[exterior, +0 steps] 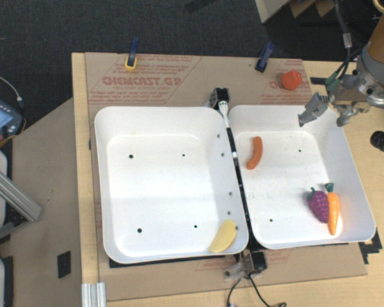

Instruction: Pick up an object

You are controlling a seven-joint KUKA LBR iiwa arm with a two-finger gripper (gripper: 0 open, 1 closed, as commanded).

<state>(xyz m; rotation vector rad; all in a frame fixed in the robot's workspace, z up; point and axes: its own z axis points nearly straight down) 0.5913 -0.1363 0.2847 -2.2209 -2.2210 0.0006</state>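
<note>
My gripper (327,114) hangs over the far right corner of the right bin (288,125). Its two grey fingers (312,110) are spread apart and open, with nothing between them. In that bin lie an orange sausage (254,152) near the left wall, and a purple grape bunch (318,204) touching an orange carrot (333,213) at the near right. A yellow banana piece (223,236) rests in the near right corner of the left bin (115,171). All these objects sit well apart from the gripper.
A small red-orange object (291,79) lies on the cardboard base (179,75) behind the right bin. Blue clamps (132,53) (265,56) hold the cardboard's far edge. A black divider strip (233,165) runs between the bins.
</note>
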